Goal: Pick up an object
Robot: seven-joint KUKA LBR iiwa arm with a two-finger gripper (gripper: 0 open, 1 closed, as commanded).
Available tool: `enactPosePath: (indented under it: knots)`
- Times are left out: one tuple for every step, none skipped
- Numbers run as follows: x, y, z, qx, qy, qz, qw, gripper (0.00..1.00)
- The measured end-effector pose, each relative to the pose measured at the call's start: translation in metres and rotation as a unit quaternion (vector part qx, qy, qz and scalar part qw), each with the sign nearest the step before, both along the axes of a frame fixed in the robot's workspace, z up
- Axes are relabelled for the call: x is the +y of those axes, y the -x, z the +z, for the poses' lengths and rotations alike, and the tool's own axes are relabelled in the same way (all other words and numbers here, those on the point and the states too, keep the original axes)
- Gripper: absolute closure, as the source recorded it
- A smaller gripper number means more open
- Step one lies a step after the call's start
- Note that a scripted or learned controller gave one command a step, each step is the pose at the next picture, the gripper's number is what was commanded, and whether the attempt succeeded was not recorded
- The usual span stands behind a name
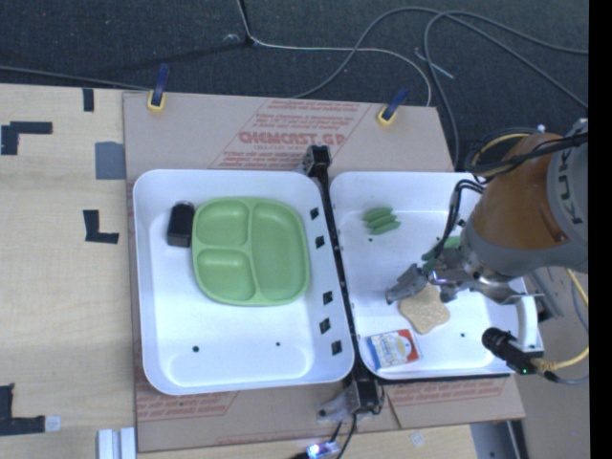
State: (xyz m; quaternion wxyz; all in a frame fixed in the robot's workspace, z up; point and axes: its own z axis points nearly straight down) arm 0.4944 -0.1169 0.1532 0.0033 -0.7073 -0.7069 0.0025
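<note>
1. Desk (57, 256) carries two shallow white bins side by side; left bin (158, 342) holds a green divided plate (251, 251) with a small black object (180, 225) touching its left edge; right bin (435, 191) holds the loose items.
2. Right bin contents: a green pod-like item (381, 220) near the upper left part; a tan slice resembling bread (426, 313) near the middle; a small red, white and blue packet (393, 349) near the front wall, just below and left of the slice.
3. Arm (521, 218) reaches in from the right, its orange band above the wrist; end effector (421, 283) sits low over the right bin, directly above the upper edge of the tan slice, close to or touching it.
4. End effector state: one dark finger splays to the left; whether the fingers are spread or closed cannot be told at this resolution; nothing is seen held between them.
5. Step in hand, by judgement: the approach to a grasp, with the tan slice the likeliest target; no item is lifted yet.
6. Next move, by judgement: fingers must straddle the slice's edges before closing; the slice lies flat and thin, so a slip or a pinch on bare bin floor is a risk.
</note>
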Motion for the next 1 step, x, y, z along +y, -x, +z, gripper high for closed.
enactPosePath:
  knots:
    - [-0.0008,0.0047,-0.0442,0.000,-0.0002,0.000,1.0000,0.00]
